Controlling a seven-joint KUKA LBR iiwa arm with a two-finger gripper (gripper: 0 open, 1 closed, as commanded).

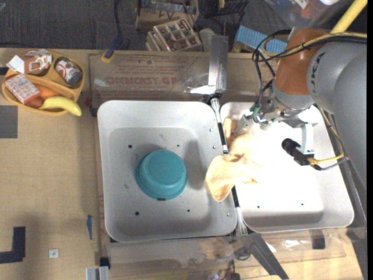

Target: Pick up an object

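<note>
Fingers [254, 120] are down in the bin on the arm's side [303, 209], up in its far corner by the dividing rims. The grey arm [344, 80] and its orange band [294, 63] bend over them from behind. How far open they are, I can't tell from here, because the wrist crowds them. Whether they have hold of anything, I can't tell either.

Right beside them, on the side away from the arm, there's the tan cloth [228, 171]. It's crumpled and draped across the two rims where the bins meet. Its upper end lies very close to the fingers, and its fuller lower end spills into the other bin [116, 121]. Whether cloth and fingers actually touch, I can't say.

Further off past the cloth, well apart from the fingers, a teal bowl [162, 174] sits around the middle of that other bin. It looks to be upside down.

And way out beyond the bowl, at the far corner of the worktop [46, 174], there's an orange tray [11, 89] with a banana [61, 104] and some small packets.
</note>
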